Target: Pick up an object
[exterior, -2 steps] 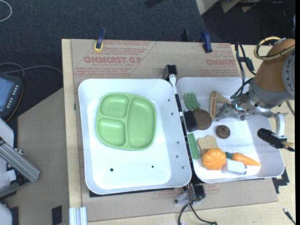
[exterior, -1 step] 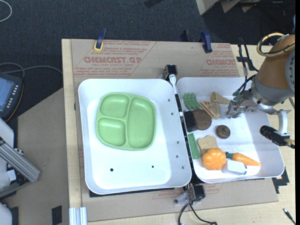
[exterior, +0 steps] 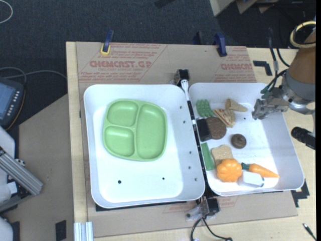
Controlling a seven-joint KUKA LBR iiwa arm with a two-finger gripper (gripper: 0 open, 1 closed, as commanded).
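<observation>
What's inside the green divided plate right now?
Nothing visible: the green divided plate lies in the left bin with all three compartments bare. The bin floor under the plate is covered, so I cannot see it.

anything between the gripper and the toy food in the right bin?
Nothing visible. The gripper sits over the right bin's bare upper right area. White floor lies between it and the nearest pieces: the sandwich wedge to the camera's left and the brown round piece below left.
</observation>
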